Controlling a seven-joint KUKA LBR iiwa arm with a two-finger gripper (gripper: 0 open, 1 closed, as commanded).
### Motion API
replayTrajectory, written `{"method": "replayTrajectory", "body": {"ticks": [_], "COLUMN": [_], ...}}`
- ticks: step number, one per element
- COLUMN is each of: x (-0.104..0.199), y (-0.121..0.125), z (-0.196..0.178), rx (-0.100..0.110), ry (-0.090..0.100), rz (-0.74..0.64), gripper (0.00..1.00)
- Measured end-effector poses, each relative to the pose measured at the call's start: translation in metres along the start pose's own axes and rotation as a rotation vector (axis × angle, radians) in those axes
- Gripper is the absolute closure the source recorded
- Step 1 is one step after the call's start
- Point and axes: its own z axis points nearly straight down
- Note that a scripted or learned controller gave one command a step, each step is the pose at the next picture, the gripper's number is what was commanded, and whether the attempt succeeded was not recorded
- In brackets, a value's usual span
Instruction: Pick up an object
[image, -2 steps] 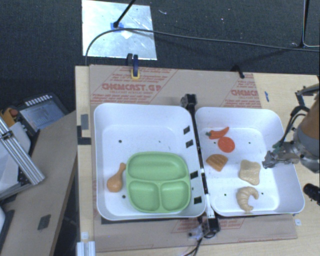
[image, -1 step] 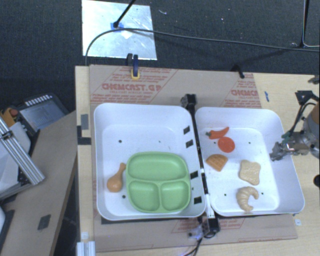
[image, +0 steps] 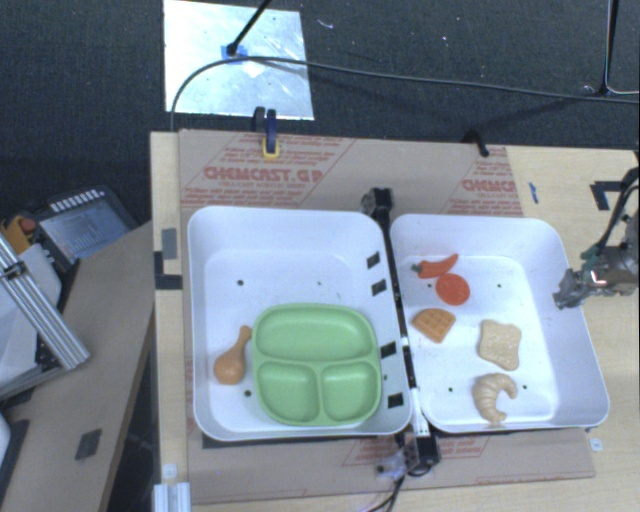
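Toy foods (image: 497, 342) (five) in right bin (image: 575, 330)

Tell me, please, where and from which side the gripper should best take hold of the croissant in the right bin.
Probably across the croissant's thick middle, coming straight down from above. It lies flat, curved like a crescent, with tapering ends that would slip. It lies apart from the bread slice, so fingers have room on both sides.

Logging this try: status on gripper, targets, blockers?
Gripper at right bin's right rim, nothing visibly held. Croissant, bread nearest. Nothing between.
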Motion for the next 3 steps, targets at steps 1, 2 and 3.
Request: {"method": "replayTrajectory", "body": {"ticks": [1, 2, 3], "x": [0.058, 0.115, 0.163], "y": [0.019, 0.030, 0.049], "z": [0.009, 0.019, 0.027], "rx": [0.003, 0.004, 0.004], "ry": [0.004, 0.004, 0.003], "rz": [-0.005, -0.004, -0.003], "gripper": [1.00, 1.00, 1.00]}}
